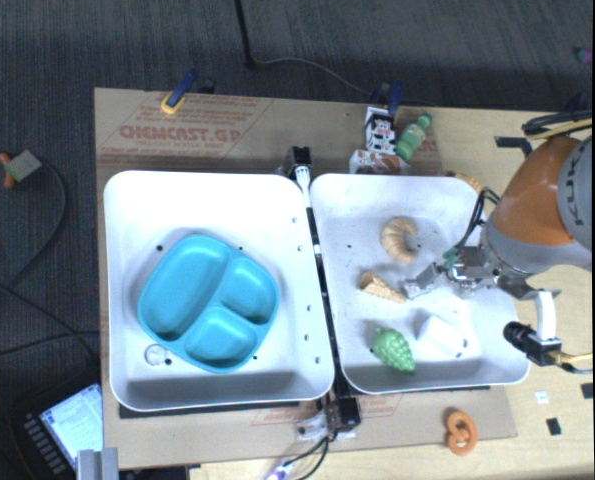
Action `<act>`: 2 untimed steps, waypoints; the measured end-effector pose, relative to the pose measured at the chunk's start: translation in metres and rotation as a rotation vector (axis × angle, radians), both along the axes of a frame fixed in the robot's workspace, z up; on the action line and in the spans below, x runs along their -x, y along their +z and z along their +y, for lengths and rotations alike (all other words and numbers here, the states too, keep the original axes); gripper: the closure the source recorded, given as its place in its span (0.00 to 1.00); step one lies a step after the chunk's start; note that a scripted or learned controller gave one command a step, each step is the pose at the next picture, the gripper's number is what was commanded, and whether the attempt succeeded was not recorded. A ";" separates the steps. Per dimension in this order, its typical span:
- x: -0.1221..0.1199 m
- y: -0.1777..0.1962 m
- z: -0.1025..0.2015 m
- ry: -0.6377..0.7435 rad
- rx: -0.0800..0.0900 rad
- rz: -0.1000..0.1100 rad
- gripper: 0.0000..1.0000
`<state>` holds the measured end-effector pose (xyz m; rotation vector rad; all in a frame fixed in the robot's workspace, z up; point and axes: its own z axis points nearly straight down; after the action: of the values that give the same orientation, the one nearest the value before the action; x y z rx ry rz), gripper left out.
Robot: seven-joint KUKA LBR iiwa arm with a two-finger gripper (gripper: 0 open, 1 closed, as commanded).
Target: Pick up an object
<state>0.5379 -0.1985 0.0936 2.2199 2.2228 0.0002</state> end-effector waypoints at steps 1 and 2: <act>0.025 0.018 0.023 -0.001 0.000 0.002 0.00; 0.051 -0.006 0.072 -0.003 0.005 -0.010 0.00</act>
<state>0.4864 -0.1267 0.0877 2.2158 2.2124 0.0058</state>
